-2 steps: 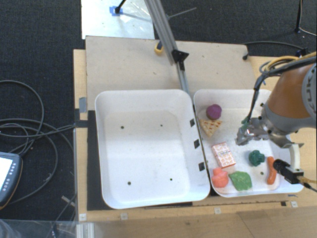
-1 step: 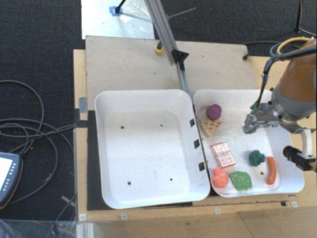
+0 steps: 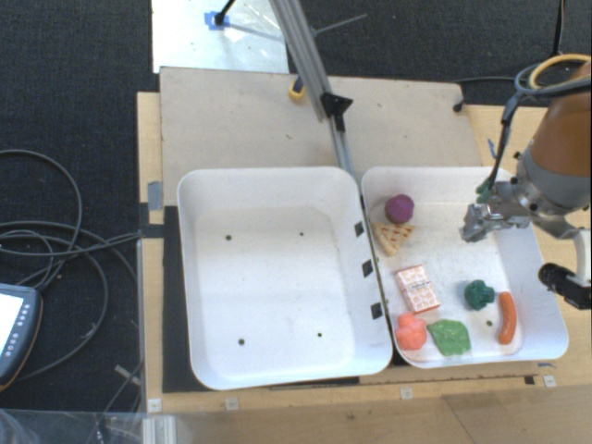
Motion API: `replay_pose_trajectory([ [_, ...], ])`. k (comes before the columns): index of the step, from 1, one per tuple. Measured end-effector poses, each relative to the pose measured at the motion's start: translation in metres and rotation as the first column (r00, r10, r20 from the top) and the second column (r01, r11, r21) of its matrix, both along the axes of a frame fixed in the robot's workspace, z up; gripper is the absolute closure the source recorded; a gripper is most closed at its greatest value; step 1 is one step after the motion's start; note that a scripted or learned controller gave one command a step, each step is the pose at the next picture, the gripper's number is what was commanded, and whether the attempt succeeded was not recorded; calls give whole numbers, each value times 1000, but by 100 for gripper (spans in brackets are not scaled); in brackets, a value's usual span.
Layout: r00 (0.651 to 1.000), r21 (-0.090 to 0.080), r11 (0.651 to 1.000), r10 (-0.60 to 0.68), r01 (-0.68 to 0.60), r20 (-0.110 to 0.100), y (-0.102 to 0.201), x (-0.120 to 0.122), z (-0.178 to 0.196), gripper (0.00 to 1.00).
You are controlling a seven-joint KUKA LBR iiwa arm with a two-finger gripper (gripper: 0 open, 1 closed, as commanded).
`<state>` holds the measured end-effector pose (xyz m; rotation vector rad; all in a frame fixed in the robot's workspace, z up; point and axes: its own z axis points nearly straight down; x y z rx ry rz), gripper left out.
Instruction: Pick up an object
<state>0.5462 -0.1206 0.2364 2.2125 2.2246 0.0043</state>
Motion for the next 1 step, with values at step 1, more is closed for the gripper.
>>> replay_pose_trajectory([
  [1,1000,3,1000,5,-5,-1,54,14,10,100],
])
